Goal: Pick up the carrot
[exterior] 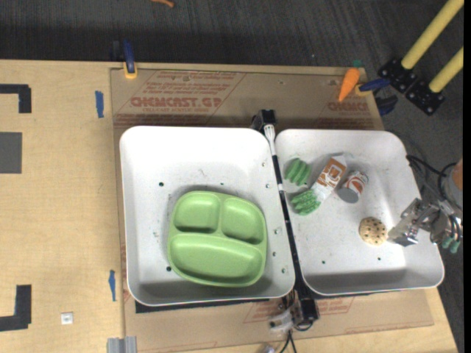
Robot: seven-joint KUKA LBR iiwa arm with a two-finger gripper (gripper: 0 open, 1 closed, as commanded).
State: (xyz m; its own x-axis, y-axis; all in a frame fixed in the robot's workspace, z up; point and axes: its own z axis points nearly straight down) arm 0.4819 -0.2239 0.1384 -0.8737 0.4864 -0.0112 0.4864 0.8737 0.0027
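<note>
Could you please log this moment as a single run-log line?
task: pick up carrot | carrot: on bench behind right bin, untouched | end effector: low at right bin's right edge, near cookie | status: not grasped

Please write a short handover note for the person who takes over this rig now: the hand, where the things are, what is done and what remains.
Hand: low at the right edge of the right bin, holding nothing I can see; finger state unclear.
Carrot: outside the bins, on the board behind the right bin, beside a blue clamp.
In the right bin: two green items, a small carton, a can, a cookie.
Left bin: a green divided plate.
Done: nothing yet. Left: reach the carrot, grasp and lift it.
</note>
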